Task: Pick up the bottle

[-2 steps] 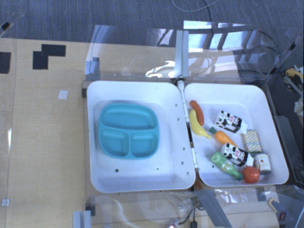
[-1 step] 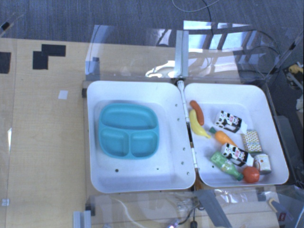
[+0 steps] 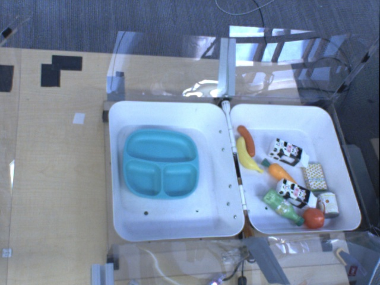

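A green bottle (image 3: 282,207) lies on its side near the front of the right white bin (image 3: 332,136). Its cap end points toward a red tomato (image 3: 314,218) that touches it at the front right. A black-and-white milk carton (image 3: 293,192) rests just behind the bottle, close against it.
The right bin also holds a second cow-print carton (image 3: 284,152), a banana (image 3: 245,157), a sausage (image 3: 246,140), a carrot (image 3: 280,172), a patterned box (image 3: 314,177) and a small can (image 3: 328,205). In the left bin (image 3: 136,227) sits a blue divided tray (image 3: 160,162). Clear panels stand behind the bins.
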